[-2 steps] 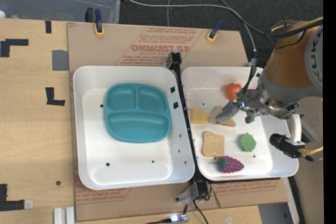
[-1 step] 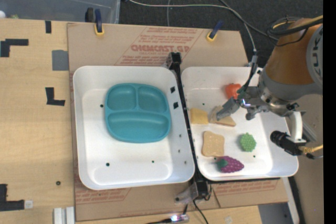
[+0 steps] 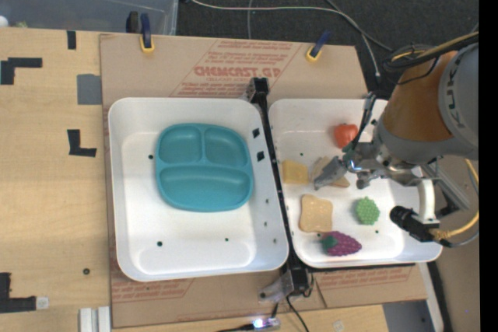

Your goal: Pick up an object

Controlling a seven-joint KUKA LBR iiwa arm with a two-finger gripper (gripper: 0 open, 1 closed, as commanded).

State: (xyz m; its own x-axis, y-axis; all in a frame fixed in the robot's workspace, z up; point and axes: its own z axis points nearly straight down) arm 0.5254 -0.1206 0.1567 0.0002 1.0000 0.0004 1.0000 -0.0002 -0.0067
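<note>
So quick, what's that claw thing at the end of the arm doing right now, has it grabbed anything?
Tool: low in the right bin, among the toy foods; whether it is open, closed or holding anything cannot be told.

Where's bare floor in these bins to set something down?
Left bin: a bare strip between the teal tray and the near rim. Right bin: bare far-left corner. Crowded around the gripper: tomato, bread, broccoli, grapes.

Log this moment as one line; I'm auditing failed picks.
gripper: low in right bin, open | nearest: cracker | held: nothing | teal tray: left bin
</note>
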